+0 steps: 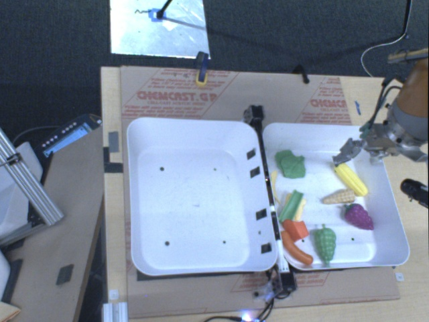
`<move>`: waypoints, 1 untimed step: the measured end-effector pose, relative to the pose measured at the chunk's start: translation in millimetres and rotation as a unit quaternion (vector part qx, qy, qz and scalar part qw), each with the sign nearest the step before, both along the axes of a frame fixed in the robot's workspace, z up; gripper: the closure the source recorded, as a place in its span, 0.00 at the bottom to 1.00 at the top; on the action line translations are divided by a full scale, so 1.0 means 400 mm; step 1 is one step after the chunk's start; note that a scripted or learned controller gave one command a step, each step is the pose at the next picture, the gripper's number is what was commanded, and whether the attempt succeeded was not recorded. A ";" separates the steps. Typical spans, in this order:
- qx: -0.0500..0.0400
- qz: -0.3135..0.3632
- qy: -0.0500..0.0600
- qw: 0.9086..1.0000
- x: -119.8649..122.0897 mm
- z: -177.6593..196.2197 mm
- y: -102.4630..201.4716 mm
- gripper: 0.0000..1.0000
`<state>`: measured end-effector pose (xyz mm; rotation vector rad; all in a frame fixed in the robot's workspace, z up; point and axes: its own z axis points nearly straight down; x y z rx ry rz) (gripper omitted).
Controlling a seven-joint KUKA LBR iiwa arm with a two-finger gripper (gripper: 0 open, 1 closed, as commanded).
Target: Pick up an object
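The right bin point(385, 180) holds several toy foods. A green leafy piece point(290, 164) lies near its left wall. A yellow corn cob point(351, 179) lies at a slant on the right, with a small tan cob point(338, 196) and purple grapes point(358, 216) just below it. Toward the front sit a green stalk point(291, 205), an orange block point(295, 229), an orange sausage shape point(298, 252) and a dark green vegetable point(326, 242). My gripper point(344, 155) hangs over the bin's upper right, just above the yellow cob's top end. I see nothing in its grasp.
The left bin point(144, 180) stands beside the right one, with a black clipped divider point(263, 180) between them. A cardboard sheet point(221, 89) lies under both bins. The grey arm with its orange band point(410, 106) comes in from the right.
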<state>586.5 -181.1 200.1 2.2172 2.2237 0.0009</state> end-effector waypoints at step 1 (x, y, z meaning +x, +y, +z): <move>0.000 0.002 -0.002 1.000 0.003 0.028 0.000 1.00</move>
